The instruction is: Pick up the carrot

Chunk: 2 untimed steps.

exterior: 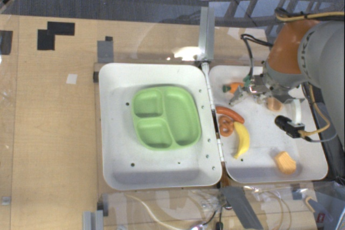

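Note:
The carrot (232, 86) is a small orange piece with a green tip, lying in the back left part of the right bin (310, 167). My gripper (240, 92) reaches in from the right and sits low, right against the carrot's right side. The view is too small to tell whether the carrot is gripped. The grey arm with its orange band (288, 51) hangs over the bin's back right.
In the right bin lie a red sausage (229, 113), a brown pretzel (226, 127), a yellow banana (242, 140), an orange-tan block (285, 162) and a small tan piece (274, 104). The left bin (116, 169) holds a green divided plate (164, 117).

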Motion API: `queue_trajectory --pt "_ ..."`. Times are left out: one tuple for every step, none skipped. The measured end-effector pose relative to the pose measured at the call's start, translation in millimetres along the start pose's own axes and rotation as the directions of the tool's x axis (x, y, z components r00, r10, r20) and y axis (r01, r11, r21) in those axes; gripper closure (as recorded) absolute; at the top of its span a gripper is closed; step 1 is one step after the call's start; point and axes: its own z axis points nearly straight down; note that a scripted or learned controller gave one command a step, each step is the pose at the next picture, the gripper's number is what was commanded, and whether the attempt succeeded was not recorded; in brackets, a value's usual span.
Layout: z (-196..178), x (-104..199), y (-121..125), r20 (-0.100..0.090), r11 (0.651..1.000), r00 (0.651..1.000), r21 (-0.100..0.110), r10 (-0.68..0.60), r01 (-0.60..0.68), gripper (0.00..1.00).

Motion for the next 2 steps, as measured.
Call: queue_trajectory --pt "-1.3 -27.1 -37.8 0.001 0.996 0.996 0.0 -0.084 0.084 0.0" --pt "-77.1 -29.4 41.4 0.0 0.997 0.997 0.003 -0.074 0.074 0.0"
